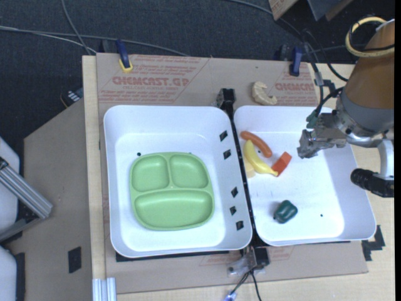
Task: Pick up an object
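Gripper [311, 144] hovers over right bin [326, 227]; banana [257, 160] at its 9 o'clock, green pepper [285, 211] at 7.

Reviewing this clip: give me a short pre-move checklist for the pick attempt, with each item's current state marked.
1. Candidate objects lie in the right white bin: ok. A yellow banana-shaped toy, orange sausage-shaped piece, small red-orange piece and dark green pepper-shaped toy.
2. Claw is above the right bin: ok.
3. Claw fingers open or shut: cannot tell.
4. Nothing between the claw's fingers: cannot tell.
5. An isolated target exists: ok, the green pepper-shaped toy lies apart; the banana, sausage and red piece cluster together.
6. Light green divided plate lies in the left white bin, away from the claw: ok.
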Action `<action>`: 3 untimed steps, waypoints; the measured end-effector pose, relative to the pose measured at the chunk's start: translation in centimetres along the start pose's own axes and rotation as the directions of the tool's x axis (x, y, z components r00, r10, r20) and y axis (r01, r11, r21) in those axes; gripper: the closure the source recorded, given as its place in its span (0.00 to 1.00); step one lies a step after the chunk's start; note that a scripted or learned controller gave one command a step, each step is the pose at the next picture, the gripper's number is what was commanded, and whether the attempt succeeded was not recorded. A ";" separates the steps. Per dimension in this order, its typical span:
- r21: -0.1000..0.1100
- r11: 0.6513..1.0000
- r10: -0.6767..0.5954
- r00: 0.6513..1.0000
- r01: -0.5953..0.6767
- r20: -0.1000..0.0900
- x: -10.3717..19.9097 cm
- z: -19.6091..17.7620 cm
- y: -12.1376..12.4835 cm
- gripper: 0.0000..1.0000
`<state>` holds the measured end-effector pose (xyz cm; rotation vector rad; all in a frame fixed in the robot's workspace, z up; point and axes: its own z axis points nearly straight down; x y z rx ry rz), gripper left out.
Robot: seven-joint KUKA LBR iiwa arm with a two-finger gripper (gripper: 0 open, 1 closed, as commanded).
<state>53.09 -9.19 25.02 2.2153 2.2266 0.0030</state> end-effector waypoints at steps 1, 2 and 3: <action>0.000 1.000 -0.003 1.000 0.003 -0.002 6.3 0.3 1.5 1.00; 0.001 1.000 -0.002 1.000 0.002 -0.001 12.5 1.2 2.9 1.00; 0.001 1.000 0.000 1.000 0.000 -0.001 17.1 1.3 3.3 1.00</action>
